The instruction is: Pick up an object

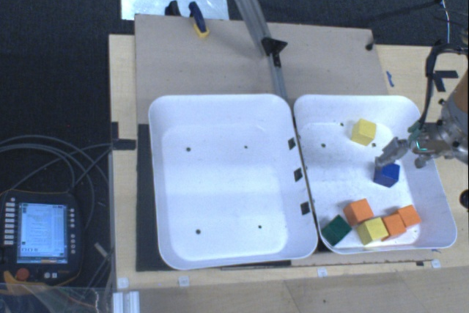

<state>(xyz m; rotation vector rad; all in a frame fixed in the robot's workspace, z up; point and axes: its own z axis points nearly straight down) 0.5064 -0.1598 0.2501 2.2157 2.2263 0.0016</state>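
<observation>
Dark carpet around tan bench [220,59]; teach pendant [37,234] on floor, far left. Left bin [165,121] white. Right bin [432,190]: green block [336,229], yellow cube [363,132], orange blocks [358,210]. Gripper [399,150] just above blue cube [387,174]; grip state cannot tell.

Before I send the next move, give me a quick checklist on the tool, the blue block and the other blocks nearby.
1. Tool over the right bin: ok.
2. Tool close to the blue block: ok, it sits just above the block in the camera view.
3. Blue block between the fingers: cannot tell.
4. Blue block apart from the other blocks: ok, the yellow block and the orange block lie apart from it.
5. Left bin free for a drop: ok.
</observation>
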